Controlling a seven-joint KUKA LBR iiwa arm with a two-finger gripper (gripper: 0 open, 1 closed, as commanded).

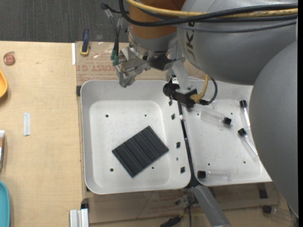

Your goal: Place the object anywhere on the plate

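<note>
The plate (140,151) is a dark ribbed rectangle lying at a slant on the floor of the left bin (94,126). My gripper (125,78) hangs over the far rim of that bin, well above and behind the plate. I see nothing held under it. Several small clear pieces with black caps lie in the right bin (251,174): one (226,120) near its middle, one (243,104) further back, one (243,132) toward the right, and one (201,175) at the front left corner.
The arm's grey body and orange band cover the upper right and part of the right bin. A black fitting with a yellow cable (182,94) hangs over the divider between the bins. Wooden bench with small items lies to the left.
</note>
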